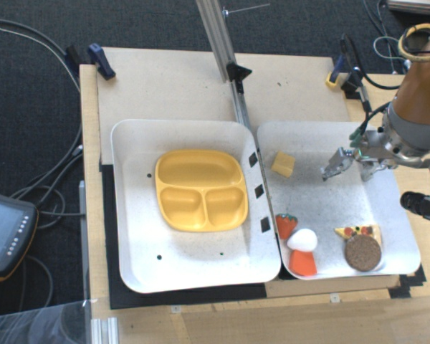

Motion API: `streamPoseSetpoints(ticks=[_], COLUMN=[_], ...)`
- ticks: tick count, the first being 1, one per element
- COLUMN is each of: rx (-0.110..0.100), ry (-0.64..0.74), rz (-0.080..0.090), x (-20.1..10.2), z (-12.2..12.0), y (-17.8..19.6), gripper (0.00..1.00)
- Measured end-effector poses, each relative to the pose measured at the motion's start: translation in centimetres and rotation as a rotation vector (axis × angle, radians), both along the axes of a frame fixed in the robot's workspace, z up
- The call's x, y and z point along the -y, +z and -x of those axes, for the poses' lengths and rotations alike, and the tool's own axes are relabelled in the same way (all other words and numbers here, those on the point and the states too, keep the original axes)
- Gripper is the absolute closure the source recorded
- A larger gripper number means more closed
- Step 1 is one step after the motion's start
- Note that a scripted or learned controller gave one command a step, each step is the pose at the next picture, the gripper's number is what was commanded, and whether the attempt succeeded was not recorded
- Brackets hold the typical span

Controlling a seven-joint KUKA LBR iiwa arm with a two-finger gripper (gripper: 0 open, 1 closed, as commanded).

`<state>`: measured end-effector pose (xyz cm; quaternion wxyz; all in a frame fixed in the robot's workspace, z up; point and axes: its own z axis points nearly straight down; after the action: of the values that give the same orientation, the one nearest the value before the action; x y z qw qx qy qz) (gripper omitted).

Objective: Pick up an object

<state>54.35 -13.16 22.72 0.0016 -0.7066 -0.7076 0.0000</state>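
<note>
the orange and white toy (302, 253) lay at 6 o'clock in the right bin (408, 224), a brown disc (362, 252) beside it. the gripper (337, 167) hovered bare near a tan block (283, 165) at 10 o'clock; the jaws' state was unclear. judged: approach step, next descending onto the block

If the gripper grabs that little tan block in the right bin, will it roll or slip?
The tan block looks cube-like with flat faces, so it probably won't roll. It seems small, likely light, and may skid on the smooth right bin if nudged.

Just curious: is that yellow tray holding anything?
Empty. The yellow tray in the left bin shows bare compartments, right side up.
</note>
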Motion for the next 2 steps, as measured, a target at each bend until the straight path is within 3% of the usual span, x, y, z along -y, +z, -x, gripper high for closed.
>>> streamPoseSetpoints(ticks=[1, 2], rx=[0.001, -0.005], ry=[-0.001, -0.002], rz=[0.000, -0.001], x=[0.0, 0.2], z=[0.0, 1.1], y=[0.0, -5.4], gripper=[0.00, 0.00])
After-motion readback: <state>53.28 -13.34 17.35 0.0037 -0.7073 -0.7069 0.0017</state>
